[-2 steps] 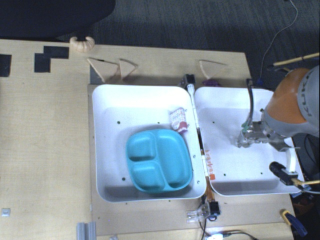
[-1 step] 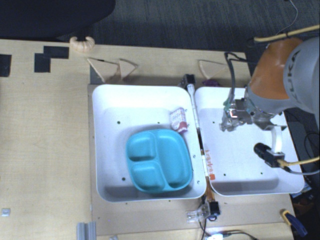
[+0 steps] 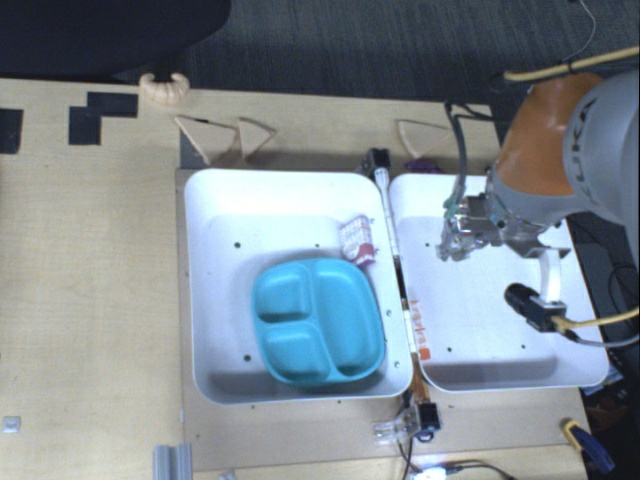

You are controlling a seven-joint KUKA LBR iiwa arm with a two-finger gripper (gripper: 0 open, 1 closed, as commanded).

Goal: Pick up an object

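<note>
End effector [image 3: 462, 236] over right bin [image 3: 480, 363], finger state cannot tell, nothing seen held. Blue tray [image 3: 318, 320] and small packet [image 3: 357, 238] in left bin [image 3: 215, 268], well apart: candidate objects.

A turquoise plate [image 3: 318, 320] and a red-and-white packet [image 3: 357, 238] are showing left of the gripper [image 3: 457, 240], in a white bin [image 3: 215, 268]; grey arm [image 3: 600, 158], orange band [image 3: 535, 148].

No writing here can be made out; the small packet [image 3: 356, 238] in the left bin [image 3: 215, 268] bears print too blurred to read.
</note>
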